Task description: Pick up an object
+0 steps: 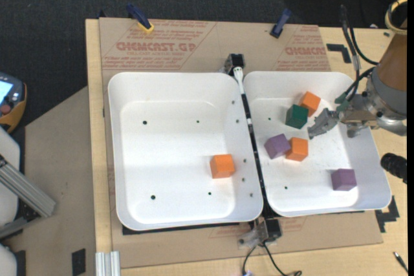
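In the right bin (362, 200) lie a green cube (297, 116), an orange cube (310, 101) just behind it, a purple cube (277, 146), an orange cube (298, 149) touching the purple one, and a second purple cube (343, 179) near the front right. One orange cube (222, 165) lies in the left bin (129, 139). My gripper (321, 123) reaches in from the right and hangs over the right bin, right of the green cube and above the orange-purple pair. Its fingers are open with nothing between them.
The two white bins sit side by side on a cardboard sheet (194, 42), held by blue clamps (140, 17) at the back. A black bracket (234, 63) joins the bins at the rear. Cables (352, 48) trail near the arm at the right.
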Controlling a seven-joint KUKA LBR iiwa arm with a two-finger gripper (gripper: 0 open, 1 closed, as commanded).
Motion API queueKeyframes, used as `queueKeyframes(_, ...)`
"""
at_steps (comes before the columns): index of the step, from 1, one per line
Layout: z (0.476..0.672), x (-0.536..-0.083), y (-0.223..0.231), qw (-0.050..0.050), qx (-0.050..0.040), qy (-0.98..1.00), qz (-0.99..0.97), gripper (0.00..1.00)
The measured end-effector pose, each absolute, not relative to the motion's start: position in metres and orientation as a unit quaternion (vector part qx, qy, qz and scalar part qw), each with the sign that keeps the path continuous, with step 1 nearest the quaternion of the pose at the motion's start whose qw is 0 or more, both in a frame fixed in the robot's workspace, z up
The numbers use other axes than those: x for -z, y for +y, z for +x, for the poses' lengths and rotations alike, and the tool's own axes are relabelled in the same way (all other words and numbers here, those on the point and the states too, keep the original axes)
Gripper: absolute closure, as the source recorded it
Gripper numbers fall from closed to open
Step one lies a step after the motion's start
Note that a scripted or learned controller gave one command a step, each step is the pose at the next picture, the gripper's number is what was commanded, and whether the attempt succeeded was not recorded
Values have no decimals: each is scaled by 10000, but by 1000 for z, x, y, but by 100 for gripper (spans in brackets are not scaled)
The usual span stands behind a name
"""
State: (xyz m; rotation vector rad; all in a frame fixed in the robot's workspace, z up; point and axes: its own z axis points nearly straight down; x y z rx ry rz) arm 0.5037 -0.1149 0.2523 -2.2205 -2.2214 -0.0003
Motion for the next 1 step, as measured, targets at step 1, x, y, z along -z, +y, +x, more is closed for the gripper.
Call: queueKeyframes(1, 626, -251, -97, -37, 27, -7094, -7048, 0)
